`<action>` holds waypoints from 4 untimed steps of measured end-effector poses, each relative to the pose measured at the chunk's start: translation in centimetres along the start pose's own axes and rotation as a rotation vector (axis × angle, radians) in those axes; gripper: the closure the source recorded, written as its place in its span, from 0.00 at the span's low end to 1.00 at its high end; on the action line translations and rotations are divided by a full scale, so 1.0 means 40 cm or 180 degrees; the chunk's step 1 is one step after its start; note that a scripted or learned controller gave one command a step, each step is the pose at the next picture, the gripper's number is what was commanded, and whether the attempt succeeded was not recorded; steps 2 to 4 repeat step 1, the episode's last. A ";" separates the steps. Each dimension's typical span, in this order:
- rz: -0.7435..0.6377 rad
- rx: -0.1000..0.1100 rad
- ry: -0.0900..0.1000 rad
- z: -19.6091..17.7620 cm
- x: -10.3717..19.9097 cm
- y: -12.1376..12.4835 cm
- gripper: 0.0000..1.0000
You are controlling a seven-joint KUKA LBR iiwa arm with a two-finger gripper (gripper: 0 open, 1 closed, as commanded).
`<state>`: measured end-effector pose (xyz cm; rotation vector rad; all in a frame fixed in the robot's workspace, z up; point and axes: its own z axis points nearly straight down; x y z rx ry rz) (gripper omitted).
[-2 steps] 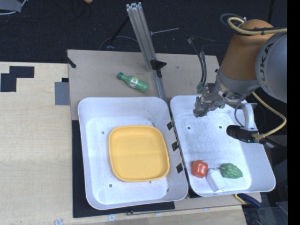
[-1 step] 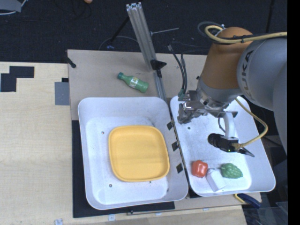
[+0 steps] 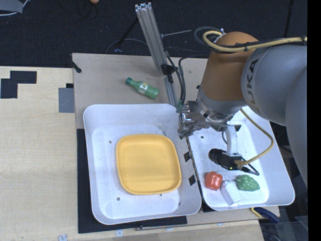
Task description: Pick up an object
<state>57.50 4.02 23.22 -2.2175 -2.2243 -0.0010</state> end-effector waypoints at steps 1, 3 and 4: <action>0.0001 0.0003 0.0000 -0.015 0.107 -0.030 1.00; 0.0001 0.0003 0.0000 -0.015 0.107 -0.030 1.00; 0.0001 0.0003 0.0000 -0.015 0.107 -0.030 1.00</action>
